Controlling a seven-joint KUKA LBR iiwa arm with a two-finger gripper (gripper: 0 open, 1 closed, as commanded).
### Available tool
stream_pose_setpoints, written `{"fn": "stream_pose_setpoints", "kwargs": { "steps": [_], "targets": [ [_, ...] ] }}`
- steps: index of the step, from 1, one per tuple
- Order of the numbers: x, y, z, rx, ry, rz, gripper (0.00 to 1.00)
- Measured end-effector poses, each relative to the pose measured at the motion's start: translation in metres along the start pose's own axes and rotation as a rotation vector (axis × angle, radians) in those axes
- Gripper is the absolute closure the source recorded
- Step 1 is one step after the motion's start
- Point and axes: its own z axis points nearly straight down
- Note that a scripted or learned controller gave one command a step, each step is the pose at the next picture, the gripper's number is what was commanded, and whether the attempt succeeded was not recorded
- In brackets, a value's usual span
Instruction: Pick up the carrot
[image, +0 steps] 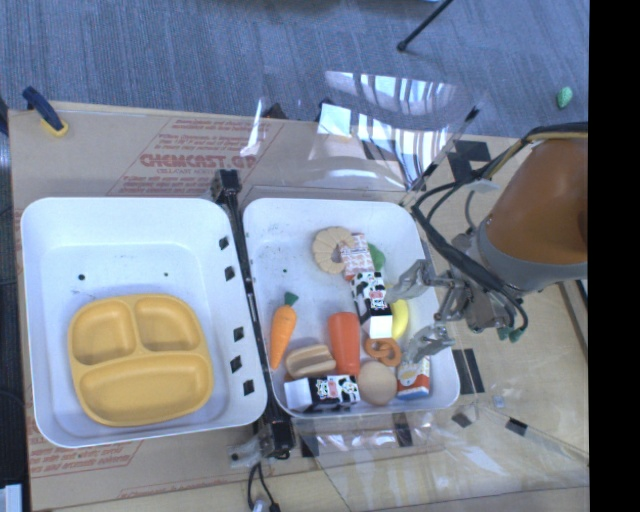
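Observation:
The carrot (283, 333), orange with a green top, lies in the left part of the right bin (262, 222), pointing toward the front. My gripper (417, 311) hangs over the bin's right side, fingers spread open, one fingertip (411, 275) near the back and the other low by the front. Nothing sits between them. The carrot is well to the left of the gripper, with other toy foods in between.
The right bin also holds a round cracker (330, 248), a red sausage (345, 343), a bun (309, 359), an egg (377, 383), a banana (400, 320), a pretzel (381, 351) and small cartons. A yellow divided plate (140, 357) lies in the left bin (40, 230).

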Motion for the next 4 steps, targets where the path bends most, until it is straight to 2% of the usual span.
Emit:
{"fn": "stream_pose_setpoints", "kwargs": {
  "steps": [1,2,3,4],
  "targets": [
    [-0.036,0.089,0.118,-0.007,0.005,-0.203,0.0],
    [-0.04,0.087,0.141,0.006,-0.03,-0.02,0.0],
    [-0.022,0.097,0.15,-0.001,-0.012,0.341,0.0],
    [-0.022,0.099,0.142,-0.002,-0.009,0.331,1.0]
  ]
}}
